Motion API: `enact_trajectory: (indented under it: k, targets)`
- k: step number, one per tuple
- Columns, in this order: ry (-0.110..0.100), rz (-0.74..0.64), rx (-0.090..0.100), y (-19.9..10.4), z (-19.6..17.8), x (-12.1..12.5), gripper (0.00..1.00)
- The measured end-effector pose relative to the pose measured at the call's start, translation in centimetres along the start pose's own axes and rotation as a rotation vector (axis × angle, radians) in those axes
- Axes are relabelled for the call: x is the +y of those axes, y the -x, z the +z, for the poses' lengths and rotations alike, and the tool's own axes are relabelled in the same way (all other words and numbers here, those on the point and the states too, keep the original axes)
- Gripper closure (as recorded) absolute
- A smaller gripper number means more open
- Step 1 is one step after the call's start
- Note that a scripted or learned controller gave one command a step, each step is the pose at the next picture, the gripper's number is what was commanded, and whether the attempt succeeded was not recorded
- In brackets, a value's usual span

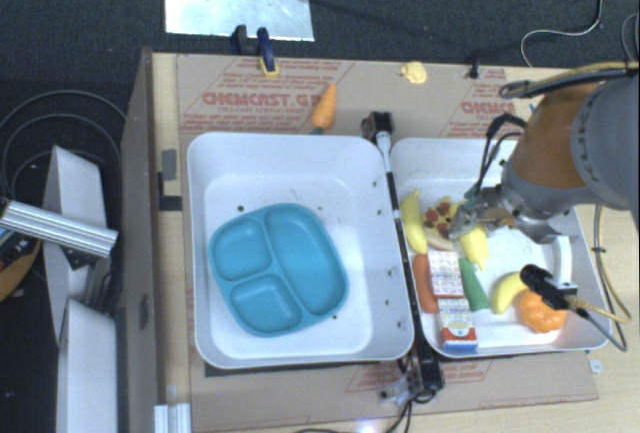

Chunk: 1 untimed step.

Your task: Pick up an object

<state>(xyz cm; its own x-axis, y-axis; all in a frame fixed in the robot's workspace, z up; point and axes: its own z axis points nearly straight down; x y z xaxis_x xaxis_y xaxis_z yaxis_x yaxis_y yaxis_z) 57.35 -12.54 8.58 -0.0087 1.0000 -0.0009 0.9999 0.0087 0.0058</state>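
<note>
No object lifted yet | claw (468,221) low over right bin's (575,346) toys near left wall | claw state: cannot tell | grasp and lift remain

A blue plastic divided plate (277,268) lies in the left white bin (215,166). A yellow toy banana (411,221) lies in the right white bin (425,159), near its left wall.

The arm (590,136) runs off the right edge and hides part of the right bin (430,156).
</note>
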Motion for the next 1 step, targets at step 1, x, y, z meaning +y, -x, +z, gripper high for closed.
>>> enact_trajectory:
  k: [1]
  targets:
    - [0.003,-0.004,0.004,-8.64,-10.49,-1.76,1.0]
